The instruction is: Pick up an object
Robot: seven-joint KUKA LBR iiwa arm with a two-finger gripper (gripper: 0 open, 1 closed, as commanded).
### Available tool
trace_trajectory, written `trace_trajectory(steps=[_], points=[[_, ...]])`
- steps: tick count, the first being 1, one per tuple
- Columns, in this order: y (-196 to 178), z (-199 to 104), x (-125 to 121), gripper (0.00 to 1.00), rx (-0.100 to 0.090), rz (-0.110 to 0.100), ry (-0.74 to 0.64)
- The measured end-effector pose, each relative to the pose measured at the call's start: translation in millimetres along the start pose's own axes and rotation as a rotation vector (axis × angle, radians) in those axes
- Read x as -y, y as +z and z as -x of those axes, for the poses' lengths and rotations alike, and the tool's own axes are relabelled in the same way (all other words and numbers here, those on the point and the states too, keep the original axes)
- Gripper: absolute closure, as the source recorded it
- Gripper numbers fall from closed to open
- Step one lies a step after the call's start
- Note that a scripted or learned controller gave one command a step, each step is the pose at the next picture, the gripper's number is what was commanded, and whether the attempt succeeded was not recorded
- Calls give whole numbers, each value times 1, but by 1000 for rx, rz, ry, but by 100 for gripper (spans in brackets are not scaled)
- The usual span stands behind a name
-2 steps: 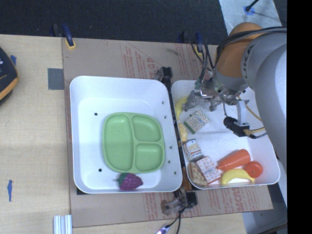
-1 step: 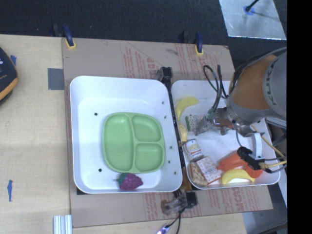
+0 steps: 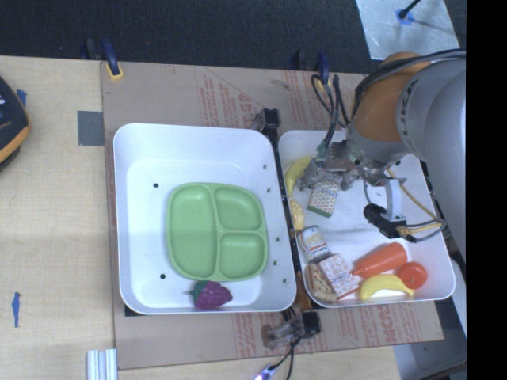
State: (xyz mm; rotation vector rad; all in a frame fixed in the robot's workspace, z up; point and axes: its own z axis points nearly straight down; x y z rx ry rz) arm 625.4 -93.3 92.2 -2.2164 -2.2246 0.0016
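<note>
- A tan bench [image 3: 55,236] bears two white bins under cardboard.
- Left bin [image 3: 142,153]: green divided plate [image 3: 215,230], purple grapes [image 3: 211,294] at 6 o'clock.
- Right bin [image 3: 424,287]: gripper [image 3: 326,182] at 11 o'clock above a small patterned packet [image 3: 322,201]; grip state cannot be told.
- Carrot [image 3: 380,259], banana [image 3: 386,286], tomato [image 3: 412,275] at 5 o'clock.

The pincer [image 3: 331,176] is masked by the wrist, so its fingers cannot be read. A yellow banana [image 3: 295,174] at its nine o'clock is partly covered. A black-and-orange device [image 3: 11,127] is cut by the left edge.
</note>
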Motion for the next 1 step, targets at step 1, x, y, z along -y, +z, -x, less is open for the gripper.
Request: trace_trajectory(steps=[1], points=[[-10,1,0,100,0,-2,-2]])
